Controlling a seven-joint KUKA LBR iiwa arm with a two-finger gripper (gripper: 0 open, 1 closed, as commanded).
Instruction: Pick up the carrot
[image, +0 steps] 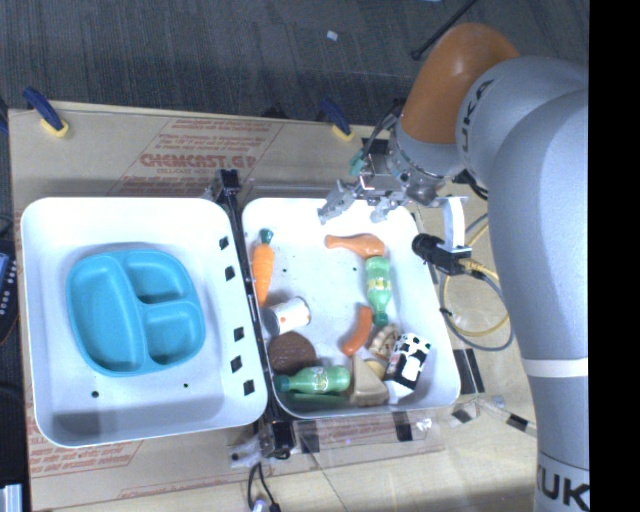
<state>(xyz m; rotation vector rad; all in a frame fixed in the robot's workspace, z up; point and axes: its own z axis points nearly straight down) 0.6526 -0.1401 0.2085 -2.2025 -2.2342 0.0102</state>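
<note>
The carrot, orange with a green top, lies along the left wall of the right bin, its green end pointing to the back. My gripper hangs over the back edge of that bin, well to the right of the carrot and apart from it. Its two fingers are spread and nothing sits between them.
The right bin also holds a drumstick, a green bottle, a sausage, a white cup, a brown ball, another green bottle and a cow toy. A blue divided tray sits in the left bin.
</note>
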